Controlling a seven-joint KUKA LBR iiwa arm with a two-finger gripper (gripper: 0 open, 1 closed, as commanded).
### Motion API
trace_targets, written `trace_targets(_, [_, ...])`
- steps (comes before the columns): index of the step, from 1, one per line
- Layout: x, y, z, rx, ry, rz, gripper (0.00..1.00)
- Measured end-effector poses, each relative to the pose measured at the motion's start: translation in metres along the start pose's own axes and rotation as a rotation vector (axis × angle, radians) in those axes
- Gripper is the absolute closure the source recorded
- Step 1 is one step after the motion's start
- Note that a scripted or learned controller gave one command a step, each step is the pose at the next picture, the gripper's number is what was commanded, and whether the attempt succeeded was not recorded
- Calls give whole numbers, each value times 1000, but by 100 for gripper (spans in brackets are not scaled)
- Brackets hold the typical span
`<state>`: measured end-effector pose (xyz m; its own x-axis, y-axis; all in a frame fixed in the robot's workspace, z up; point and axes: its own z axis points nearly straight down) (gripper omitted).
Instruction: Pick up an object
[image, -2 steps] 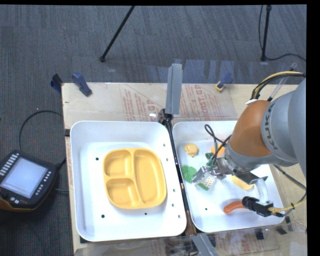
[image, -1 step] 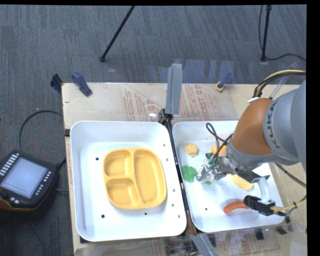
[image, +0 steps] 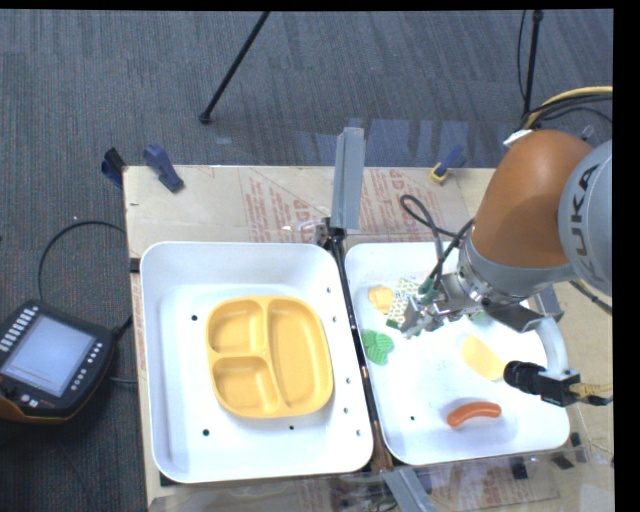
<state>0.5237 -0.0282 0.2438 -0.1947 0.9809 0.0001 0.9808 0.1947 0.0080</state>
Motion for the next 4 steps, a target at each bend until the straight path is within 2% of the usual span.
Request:
trace_targets(1, [0,-9,61,20,2,40,100])
trace_targets(2, [-1,-8,58,14,1,40,0])
trace_targets(3, [-43,30,58,12,1,-2,0])
trace_targets(4, [-70,49,150,-4,-1,71,0])
